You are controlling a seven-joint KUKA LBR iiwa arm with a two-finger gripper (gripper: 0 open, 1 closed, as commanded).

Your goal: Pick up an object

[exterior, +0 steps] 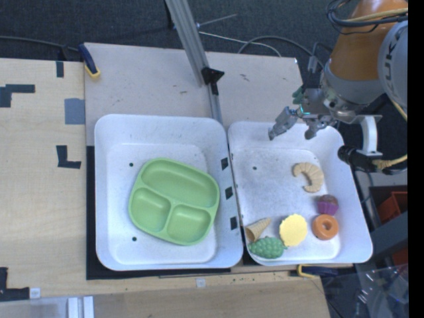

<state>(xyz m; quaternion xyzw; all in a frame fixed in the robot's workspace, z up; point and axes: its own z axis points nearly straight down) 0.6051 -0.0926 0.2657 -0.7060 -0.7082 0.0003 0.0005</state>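
Note:
The right bin holds several toy foods: a tan croissant, a purple piece, an orange ring, a yellow round piece, a green bumpy piece and a small cone. My gripper hangs over the far edge of this bin, above and behind the croissant. Its two fingers stand apart with nothing between them.
A green divided plate lies in the left bin. A slanted metal pole runs down to the bins' shared far corner. The wooden bench stretches to the left.

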